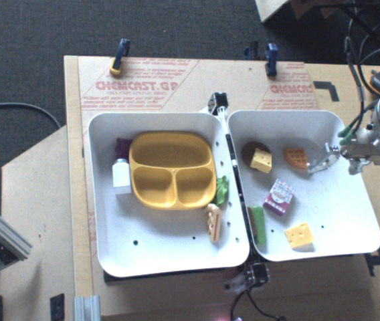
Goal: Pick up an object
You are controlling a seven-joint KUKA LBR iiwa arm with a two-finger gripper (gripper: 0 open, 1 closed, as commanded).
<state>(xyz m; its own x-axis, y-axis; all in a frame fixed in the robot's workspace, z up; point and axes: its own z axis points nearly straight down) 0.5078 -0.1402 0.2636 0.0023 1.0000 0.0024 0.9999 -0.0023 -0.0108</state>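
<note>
Two white bins point(110, 246) on cardboard-topped bench point(176, 79), dark carpet point(43, 19); gripper point(320, 162) grip possibly empty, unclear.

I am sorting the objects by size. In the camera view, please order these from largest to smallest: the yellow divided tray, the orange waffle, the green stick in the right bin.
1. yellow divided tray, clearly largest
2. and 3. green stick and orange waffle look alike in area; unranked.

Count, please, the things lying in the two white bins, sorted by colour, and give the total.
Yellow: 3, the divided tray and two cheese wedges
Green: 2
Purple: 2
White: 1
Brown: 1
Orange: 1
Tan: 1
Total: 11
</note>
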